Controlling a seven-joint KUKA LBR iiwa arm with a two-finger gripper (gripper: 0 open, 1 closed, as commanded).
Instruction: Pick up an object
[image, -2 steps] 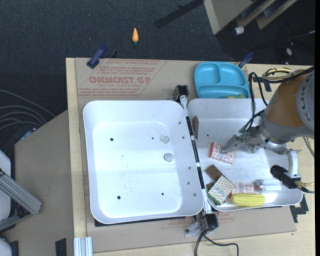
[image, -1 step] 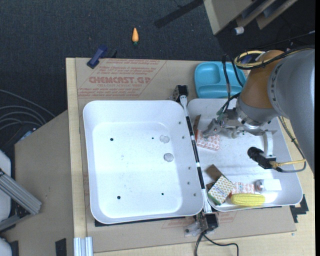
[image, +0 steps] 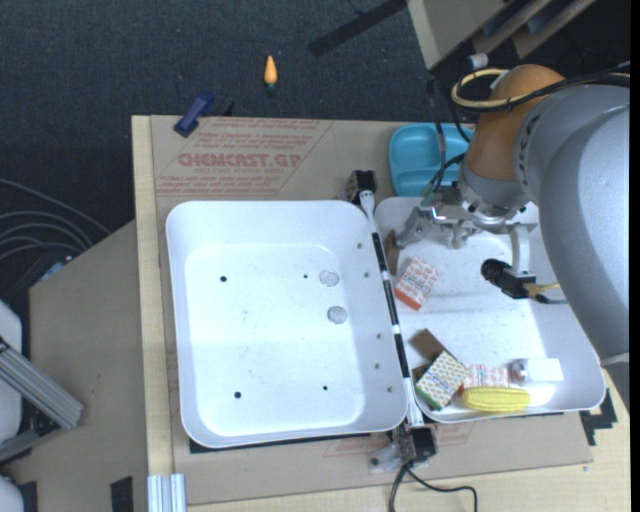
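Observation:
The right bin (image: 560, 350) holds several objects. A small red-and-white packet (image: 416, 282) lies near its left wall. At the front are a brown block (image: 428, 345), a green-and-white checkered box (image: 440, 380), a yellow corn-like piece (image: 494, 400) and a pink-and-white tube (image: 508, 374). My gripper (image: 432, 228) hangs low over the far left corner of this bin, just behind the red-and-white packet. Nothing shows between its fingers. The grey arm with its orange band (image: 500, 135) covers the bin's back right part.
The left bin (image: 190, 300) has two small grey discs (image: 332, 296) on its floor. A light blue container (image: 418, 160) stands on the bench behind the right bin. A black divider strip (image: 388, 300) runs between the bins.

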